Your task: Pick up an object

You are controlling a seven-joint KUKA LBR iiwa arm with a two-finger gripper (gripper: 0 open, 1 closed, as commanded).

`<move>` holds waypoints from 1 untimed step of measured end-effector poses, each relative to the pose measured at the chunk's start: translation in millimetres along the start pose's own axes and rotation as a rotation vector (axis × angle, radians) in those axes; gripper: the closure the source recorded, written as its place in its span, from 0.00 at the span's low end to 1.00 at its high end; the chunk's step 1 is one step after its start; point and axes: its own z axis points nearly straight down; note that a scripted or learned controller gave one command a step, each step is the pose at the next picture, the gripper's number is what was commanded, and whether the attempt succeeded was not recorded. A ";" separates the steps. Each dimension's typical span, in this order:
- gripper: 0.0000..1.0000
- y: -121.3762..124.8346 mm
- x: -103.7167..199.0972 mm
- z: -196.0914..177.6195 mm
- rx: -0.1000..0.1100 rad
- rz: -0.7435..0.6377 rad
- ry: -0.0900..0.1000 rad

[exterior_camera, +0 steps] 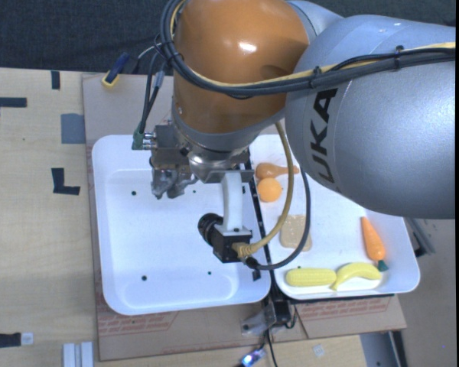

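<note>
The grey arm with an orange band (pixel 382 105) hides much of both bins. Its tool (pixel 168 180) hangs over the shallow white left bin (pixel 122 228); apart or together, I cannot tell. The right bin (pixel 404 270) holds a yellow corn cob (pixel 310 277), a yellow banana (pixel 358 274), an orange carrot (pixel 372 238) and a small orange ball (pixel 269 191).

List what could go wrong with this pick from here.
1. The gripper sits over the left bin, while the carrot, corn and banana lie in the right bin. Closing here would likely catch nothing.
2. Corn and banana lie against each other by the right bin's front rim, so a grasp there may nudge both or slip.
</note>
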 end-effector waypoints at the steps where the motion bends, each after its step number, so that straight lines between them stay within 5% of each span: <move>1: 0.00 0.0 -0.1 0.5 0.001 0.000 0.000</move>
